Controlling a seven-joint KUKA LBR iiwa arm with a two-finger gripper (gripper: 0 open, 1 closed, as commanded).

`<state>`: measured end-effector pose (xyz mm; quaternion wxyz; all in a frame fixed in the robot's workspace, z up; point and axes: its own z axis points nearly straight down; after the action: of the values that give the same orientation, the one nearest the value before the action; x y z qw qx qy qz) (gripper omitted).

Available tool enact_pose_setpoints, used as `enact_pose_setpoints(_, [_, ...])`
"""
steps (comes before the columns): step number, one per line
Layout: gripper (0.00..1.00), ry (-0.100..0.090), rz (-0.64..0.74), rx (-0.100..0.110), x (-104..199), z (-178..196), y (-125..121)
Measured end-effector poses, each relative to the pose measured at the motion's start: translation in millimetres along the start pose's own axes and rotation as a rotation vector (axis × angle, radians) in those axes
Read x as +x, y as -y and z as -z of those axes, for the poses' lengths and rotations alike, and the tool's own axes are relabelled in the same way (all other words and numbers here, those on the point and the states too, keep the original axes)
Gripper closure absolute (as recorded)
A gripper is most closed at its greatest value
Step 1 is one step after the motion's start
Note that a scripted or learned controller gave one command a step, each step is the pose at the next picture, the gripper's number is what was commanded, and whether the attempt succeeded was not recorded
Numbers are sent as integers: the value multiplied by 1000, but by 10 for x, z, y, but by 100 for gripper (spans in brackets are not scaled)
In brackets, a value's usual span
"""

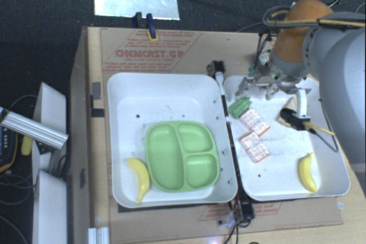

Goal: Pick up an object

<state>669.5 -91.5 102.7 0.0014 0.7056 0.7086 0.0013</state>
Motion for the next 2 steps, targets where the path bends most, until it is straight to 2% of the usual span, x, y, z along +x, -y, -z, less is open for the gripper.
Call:
enact_pose_setpoints(1, [0,0,1,2,90,-180,6])
enact_pose_setpoints(2, [0,1,-4,5,-152,-183,1025])
